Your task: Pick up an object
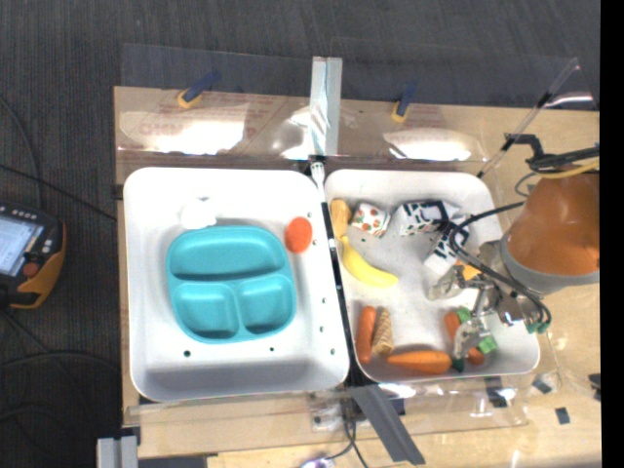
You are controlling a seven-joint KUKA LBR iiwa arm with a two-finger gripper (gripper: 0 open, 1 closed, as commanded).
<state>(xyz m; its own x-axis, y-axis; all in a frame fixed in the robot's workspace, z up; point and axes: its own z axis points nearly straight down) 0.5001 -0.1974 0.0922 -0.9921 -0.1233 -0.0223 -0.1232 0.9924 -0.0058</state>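
My gripper (466,308) hangs low over the right side of the right bin (409,188), below the arm's orange band (558,224). Around it lie a small orange piece (453,324) and a green piece (485,341). Nothing is clearly held. Further left in this bin are a yellow banana (367,266), a long carrot (419,362) along the front wall, a second carrot (365,330) and a brown cone (383,331). A speckled white cube (369,219) and a black-and-white patterned item (421,217) sit at the back.
The left bin (146,359) holds a teal divided tray (232,281), an orange ball (298,233) and a small white object (198,214). Black cables (478,224) trail across the right bin. A handheld pendant (24,252) lies on the floor at the far left.
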